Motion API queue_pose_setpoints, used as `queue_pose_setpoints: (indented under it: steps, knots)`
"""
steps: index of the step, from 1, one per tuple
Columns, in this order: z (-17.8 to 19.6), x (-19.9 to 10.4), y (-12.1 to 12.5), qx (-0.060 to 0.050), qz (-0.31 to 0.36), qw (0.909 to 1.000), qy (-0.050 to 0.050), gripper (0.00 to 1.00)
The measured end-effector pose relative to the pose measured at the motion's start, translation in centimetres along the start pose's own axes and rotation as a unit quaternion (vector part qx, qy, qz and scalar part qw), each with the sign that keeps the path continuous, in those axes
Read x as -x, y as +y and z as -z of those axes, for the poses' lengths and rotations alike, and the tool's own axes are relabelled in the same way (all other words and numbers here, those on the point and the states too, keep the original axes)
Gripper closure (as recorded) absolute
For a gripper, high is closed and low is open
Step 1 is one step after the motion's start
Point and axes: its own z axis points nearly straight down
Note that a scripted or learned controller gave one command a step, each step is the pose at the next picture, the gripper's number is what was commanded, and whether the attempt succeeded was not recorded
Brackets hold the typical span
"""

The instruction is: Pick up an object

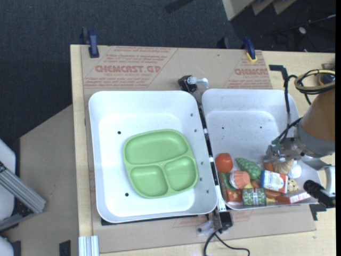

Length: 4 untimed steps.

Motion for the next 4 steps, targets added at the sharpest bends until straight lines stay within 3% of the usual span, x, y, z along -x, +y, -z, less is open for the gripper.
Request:
queue_pose_setpoints:
  steps: [1, 2, 3, 4]
  knots:
    - [5.9, -3.1, 4.1, -0.013, 0.005, 0.9999, 0.009, 1.00]
    - [12.8, -7.5, -0.1, -0.014, 0.004, 0.9998, 0.010, 1.00]
    - [11.8, -10.6, -1.6, -0.019, 0.003, 0.9998, 0.011, 1.00]
    - [1.7, -3.3, 11.1, -0.015, 0.002, 0.9999, 0.007, 1.00]
